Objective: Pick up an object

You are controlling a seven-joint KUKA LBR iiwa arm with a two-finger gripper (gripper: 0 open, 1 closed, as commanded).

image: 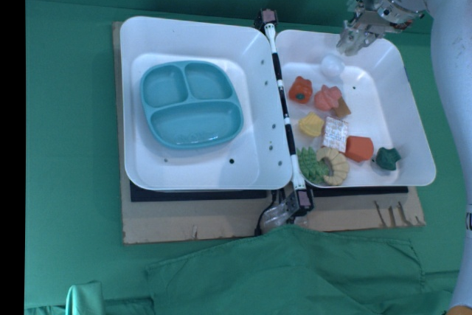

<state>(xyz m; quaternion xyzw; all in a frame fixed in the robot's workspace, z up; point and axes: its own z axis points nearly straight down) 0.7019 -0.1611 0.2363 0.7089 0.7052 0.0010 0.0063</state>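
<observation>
Objs: 9 in right bin (413,158), 1 tray (192,103) left.

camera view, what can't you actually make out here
- Gripper: too small and blurred in the camera view to tell the fingers' state.
- Pale ball: white on the white right bin; its outline is faint.
- Arm: cut off by the top and right edges.

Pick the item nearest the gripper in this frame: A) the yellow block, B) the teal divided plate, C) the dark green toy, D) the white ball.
D: the gripper hangs over the right bin's far end, with the white ball just below it in the view; the other toys lie farther down the bin.
</observation>
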